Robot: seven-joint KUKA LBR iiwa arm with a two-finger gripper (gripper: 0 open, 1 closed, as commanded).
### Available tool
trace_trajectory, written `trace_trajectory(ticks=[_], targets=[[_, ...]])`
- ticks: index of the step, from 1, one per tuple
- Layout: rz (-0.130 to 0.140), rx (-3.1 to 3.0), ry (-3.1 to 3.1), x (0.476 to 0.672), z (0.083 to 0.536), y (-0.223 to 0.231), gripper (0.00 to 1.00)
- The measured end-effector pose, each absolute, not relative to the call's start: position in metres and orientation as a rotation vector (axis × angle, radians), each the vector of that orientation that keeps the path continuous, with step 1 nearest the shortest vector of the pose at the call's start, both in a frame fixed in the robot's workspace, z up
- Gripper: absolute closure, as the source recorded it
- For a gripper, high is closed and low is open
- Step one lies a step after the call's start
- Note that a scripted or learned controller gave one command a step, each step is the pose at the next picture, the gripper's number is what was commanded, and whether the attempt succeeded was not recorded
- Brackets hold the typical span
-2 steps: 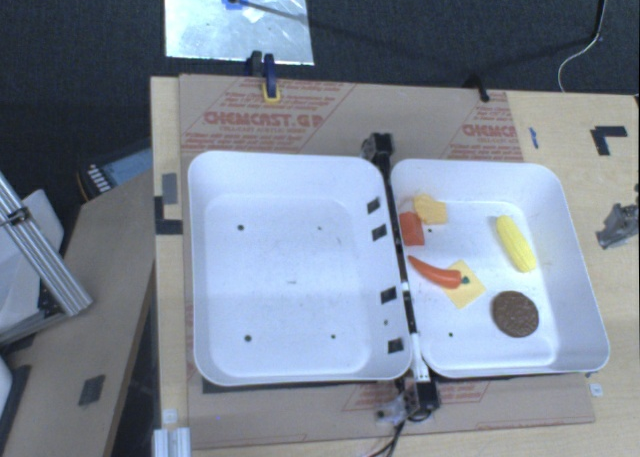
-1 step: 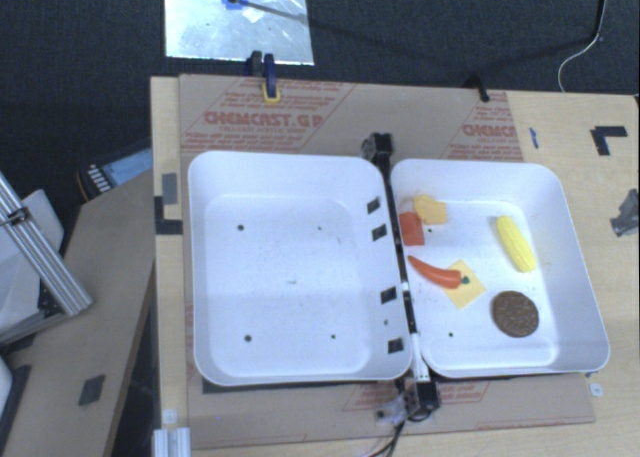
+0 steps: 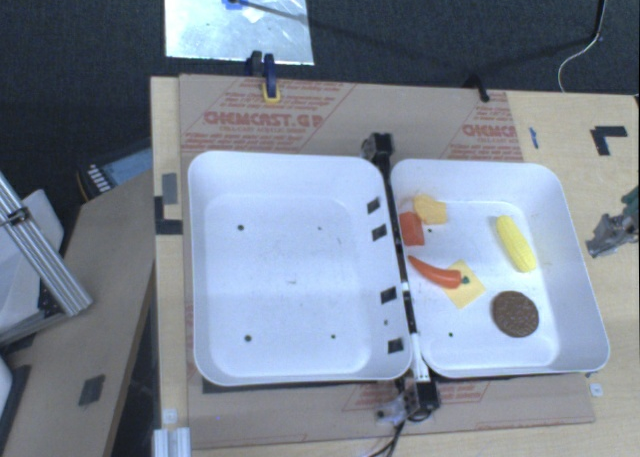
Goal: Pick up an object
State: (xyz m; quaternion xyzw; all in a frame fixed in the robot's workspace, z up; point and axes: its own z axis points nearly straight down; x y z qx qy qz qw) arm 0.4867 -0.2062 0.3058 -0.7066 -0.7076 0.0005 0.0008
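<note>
Hanging at the right margin of the camera view, my claw (image 3: 611, 231) sits just outside the right bin (image 3: 578, 245), over the desk (image 3: 600, 120) and not over any object; it shows as a small grey shape, and whether it is apart or together I cannot tell. Nothing is visibly in it. Everything I could pick lies in that right bin. Closest to me is the yellow corn cob (image 3: 515, 242), lying alone on bare white floor, and below it the brown round disc (image 3: 515, 314), also alone. Further off, toward the divider between the bins, things crowd: the red pepper (image 3: 433, 269) lies partly on the yellow flat slice (image 3: 466, 291), and an orange-red chunk (image 3: 411, 228) sits just beside a small yellow chunk (image 3: 431, 209). The left bin (image 3: 290, 170) lies beyond them. My judgement is that the risks grow with distance. The cob is rounded, so a descent off its middle could roll it away. The disc looks low and flat, so I could close above it or scrape the floor. At the cluster I might catch two things at once, or push the pepper off the slice and close on nothing. Coming down too near the bin's wall could also snag the rim.
</note>
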Motion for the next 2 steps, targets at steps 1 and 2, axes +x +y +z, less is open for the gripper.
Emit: trace_trajectory(ticks=[1, 2], targets=[[-0.007, -2.225, -2.234, 0.488, 0.396, -0.207, 1.0], [0.002, -2.218, -2.221, 0.486, 0.324, -0.206, 1.0]])
